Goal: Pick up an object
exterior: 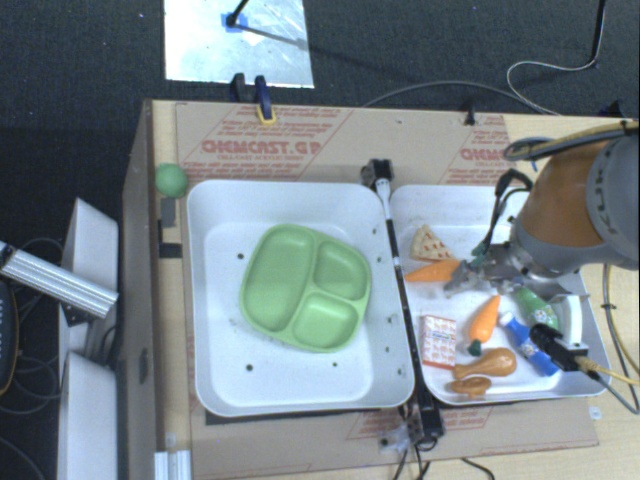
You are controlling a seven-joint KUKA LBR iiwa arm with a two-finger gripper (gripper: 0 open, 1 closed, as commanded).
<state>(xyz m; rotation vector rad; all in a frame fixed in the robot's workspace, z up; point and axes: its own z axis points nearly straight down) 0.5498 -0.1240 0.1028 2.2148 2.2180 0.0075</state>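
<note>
The right bin [440,200] holds several toy foods: a pizza slice [429,241], an orange carrot [432,272] lying flat, a second carrot [484,319], a red-and-white card [438,340], a brown drumstick [487,364], a brown piece [470,385], and blue [527,344] and green [534,302] items at the right. My gripper [473,271] hangs low over this bin, just right of the flat carrot's tip, under the orange-banded wrist [560,208]. Whether it touches the carrot I cannot tell.
The left bin [215,368] carries a green divided plate [306,286]. A green ball [170,179] rests on the bench at the left bin's far corner. A black divider [395,268] runs between the bins. Cables trail at the right.
</note>
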